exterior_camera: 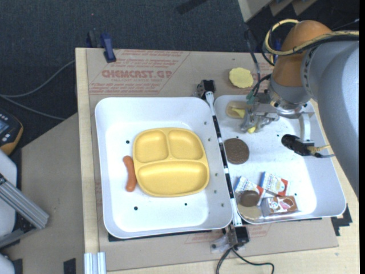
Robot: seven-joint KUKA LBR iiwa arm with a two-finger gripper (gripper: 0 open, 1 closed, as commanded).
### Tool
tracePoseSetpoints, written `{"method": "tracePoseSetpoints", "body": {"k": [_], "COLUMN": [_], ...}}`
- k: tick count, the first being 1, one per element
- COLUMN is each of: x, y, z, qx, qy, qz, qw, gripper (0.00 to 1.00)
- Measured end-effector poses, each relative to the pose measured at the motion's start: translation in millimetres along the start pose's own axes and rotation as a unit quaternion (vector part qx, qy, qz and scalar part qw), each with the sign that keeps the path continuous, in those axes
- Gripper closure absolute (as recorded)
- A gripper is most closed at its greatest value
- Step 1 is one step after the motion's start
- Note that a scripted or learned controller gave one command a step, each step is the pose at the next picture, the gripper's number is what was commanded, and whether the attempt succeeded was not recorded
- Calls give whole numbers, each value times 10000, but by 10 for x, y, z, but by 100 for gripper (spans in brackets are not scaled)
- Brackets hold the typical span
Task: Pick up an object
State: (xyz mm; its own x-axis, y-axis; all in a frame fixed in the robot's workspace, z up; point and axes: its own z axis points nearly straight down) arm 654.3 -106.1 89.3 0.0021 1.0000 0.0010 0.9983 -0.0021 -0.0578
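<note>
A: The gripper (255,120) is down in the right bin (319,181), at its far corner, right beside a pale yellow piece (235,111).

B: Fingers?

A: Can't tell from this angle, the wrist blocks them.

B: What could go wrong?

A: That piece lies by the wall, so I'd guess a finger could snag the rim or just shove it.

B: And around it?

A: A brown cookie (235,150) and small cartons (268,194) nearby. The left bin (114,124) has a yellow tray (170,161) and a sausage (130,173). Plywood bench (142,73), dark carpet (57,16) beyond.
</note>
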Motion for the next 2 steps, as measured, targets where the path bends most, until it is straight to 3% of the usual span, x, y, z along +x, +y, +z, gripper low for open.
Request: {"method": "tracePoseSetpoints", "body": {"k": [1, 2], "x": [305, 290], "y": [-788, -767], "z": [-1417, -1342], "qx": [-315, -282], "qy": [5, -5], "qz": [-18, -13], "qw": [9995, 9996], "gripper": [100, 0]}}
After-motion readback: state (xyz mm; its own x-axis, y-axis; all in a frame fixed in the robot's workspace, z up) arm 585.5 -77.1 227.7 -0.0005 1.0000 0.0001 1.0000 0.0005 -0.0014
